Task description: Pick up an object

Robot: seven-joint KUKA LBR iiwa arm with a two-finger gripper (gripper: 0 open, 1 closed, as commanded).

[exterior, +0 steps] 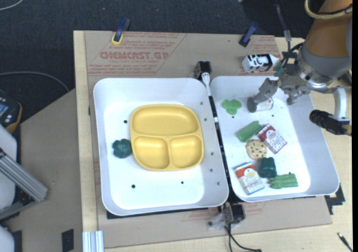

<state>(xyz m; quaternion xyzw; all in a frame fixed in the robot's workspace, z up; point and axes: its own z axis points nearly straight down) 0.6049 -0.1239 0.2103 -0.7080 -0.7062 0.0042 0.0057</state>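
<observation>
Below the gripper [263, 99], which hangs over the far part of the right bin [319, 150] with fingers apart and nothing between them, lie the green block [248, 131] and cookie [256, 148], so the picking is, I judge, not yet begun.

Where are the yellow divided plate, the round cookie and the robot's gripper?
Yellow divided plate [166, 119]: camera view, floor of its large top compartment.
Round cookie [255, 148]: camera view, its centre.
Gripper [262, 99]: camera view, between its fingertips.
</observation>
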